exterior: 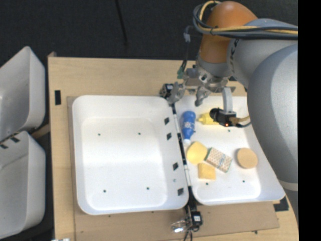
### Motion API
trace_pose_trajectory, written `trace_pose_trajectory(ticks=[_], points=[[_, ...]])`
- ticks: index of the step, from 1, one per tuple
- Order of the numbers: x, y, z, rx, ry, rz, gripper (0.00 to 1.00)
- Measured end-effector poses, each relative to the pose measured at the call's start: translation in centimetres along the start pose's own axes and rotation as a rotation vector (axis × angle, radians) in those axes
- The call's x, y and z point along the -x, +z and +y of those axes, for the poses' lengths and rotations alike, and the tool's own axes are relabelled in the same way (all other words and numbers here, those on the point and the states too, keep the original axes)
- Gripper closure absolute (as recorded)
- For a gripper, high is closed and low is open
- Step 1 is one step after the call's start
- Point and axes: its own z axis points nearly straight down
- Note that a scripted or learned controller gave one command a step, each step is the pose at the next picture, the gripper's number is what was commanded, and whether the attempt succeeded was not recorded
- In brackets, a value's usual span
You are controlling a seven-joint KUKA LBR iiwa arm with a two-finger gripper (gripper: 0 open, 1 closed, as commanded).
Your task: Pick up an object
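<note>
Camera view gives you the gripper (200,97) hovering with fingers spread and nothing between them, at the right bin's (251,192) far end. Your nearest target, the blue bottle (188,124), lies just below-left of it, long axis running along the divider.

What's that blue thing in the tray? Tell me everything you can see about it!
The blue thing is a small, rounded, shiny object that looks like plastic, with a pale patch low on it. It lies lengthwise in the right bin, close against the wall it shares with the left bin. Just below it sits a yellow lump, very near or touching. The gripper hangs above its top end; nothing is holding it.
</note>
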Motion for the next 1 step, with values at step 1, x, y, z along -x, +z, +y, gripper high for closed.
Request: trace_pose_trajectory(ticks=[1], points=[[0.0, 0.0, 0.0, 0.0, 0.0, 0.0, 0.0]])
